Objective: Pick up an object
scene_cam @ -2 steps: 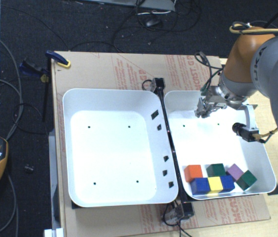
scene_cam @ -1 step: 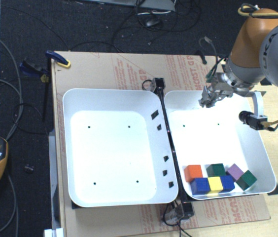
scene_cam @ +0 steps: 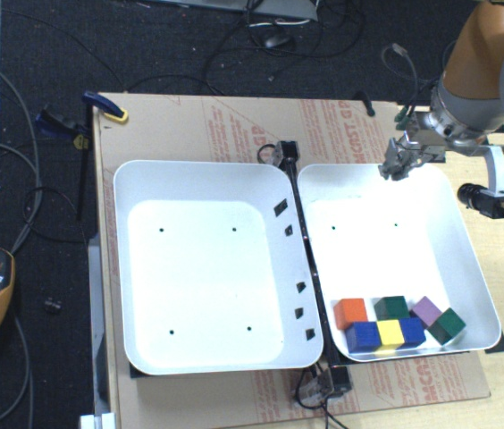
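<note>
Several small blocks lie along the near edge of the right bin [scene_cam: 466, 239]: an orange block [scene_cam: 352, 311], a blue block [scene_cam: 363, 335], a yellow block [scene_cam: 390, 332], a second blue block [scene_cam: 412, 330], a dark green block [scene_cam: 391, 307], a purple block [scene_cam: 426, 310] and a green block [scene_cam: 448, 325]. My gripper [scene_cam: 397, 168] hangs over the far edge of the right bin, well away from the blocks. I see nothing between its fingers.
The left bin [scene_cam: 136, 239] sits beside the right one on a brown board. Black clips line the seam between the bins [scene_cam: 298, 239]. Cables and a yellow-handled clamp [scene_cam: 105, 107] lie beyond the board's far left corner.
</note>
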You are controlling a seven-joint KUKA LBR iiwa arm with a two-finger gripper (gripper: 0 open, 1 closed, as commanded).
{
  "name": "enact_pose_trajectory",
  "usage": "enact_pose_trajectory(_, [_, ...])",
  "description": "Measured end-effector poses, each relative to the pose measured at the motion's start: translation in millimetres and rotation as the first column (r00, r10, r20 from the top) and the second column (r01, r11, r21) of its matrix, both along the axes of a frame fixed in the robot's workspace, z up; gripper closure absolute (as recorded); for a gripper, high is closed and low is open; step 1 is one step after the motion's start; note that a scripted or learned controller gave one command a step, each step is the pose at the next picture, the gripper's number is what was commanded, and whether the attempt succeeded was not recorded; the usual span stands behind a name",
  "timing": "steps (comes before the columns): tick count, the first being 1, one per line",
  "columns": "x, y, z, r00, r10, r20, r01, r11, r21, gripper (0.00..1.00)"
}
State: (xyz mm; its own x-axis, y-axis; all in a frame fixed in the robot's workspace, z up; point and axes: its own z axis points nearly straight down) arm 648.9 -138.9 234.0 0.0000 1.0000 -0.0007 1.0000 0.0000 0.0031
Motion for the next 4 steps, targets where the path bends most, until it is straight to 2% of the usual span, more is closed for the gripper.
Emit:
enact_pose_trajectory(1, [0.2,0.1,5.9,1.0,0.0,-0.003,0.0,1.0,0.001,1.0])
enact_pose_trajectory(3, [-14.7,95.7,8.2,1.0,0.003,-0.004,-0.003,1.0,0.001,1.0])
enact_pose_trajectory(4, [-33.9,144.8,14.3,1.0,0.003,-0.003,-0.003,1.0,0.001,1.0])
